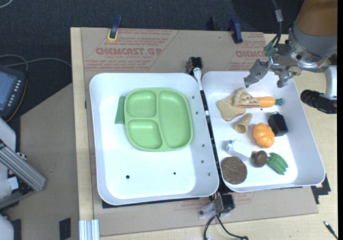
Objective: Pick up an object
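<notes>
Jaws hung released and empty over the right bin's far edge. The carrot lay just nearer, its long axis running left-right

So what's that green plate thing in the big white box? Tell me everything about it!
The green plate is a pale green tray that looks like smooth plastic, with rounded corners and three sunken sections: two smaller ones on the left and one long one on the right. It lies flat, slightly turned, in the left white bin. A darker green edge peeks out from under its left side.
</notes>
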